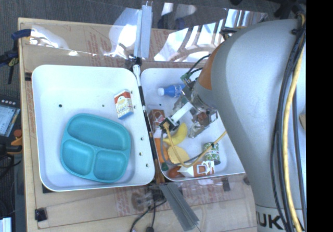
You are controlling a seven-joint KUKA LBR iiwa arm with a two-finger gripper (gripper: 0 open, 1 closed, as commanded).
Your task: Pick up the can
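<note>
The can [212,153], small with a green label, lies near the front right corner of the right bin [233,167]. My gripper [197,120] hangs over the middle of that bin, up and to the left of the can and apart from it. The bulky grey arm covers the bin's right side. Nothing shows as held.
Around the gripper the right bin also holds a blue-capped white bottle [170,90], a yellow banana-like toy [177,137], a brown packet [156,118] and a red-and-white box [203,169]. In the left bin [47,85] are a teal divided plate [96,146] and a small red carton [123,103].
</note>
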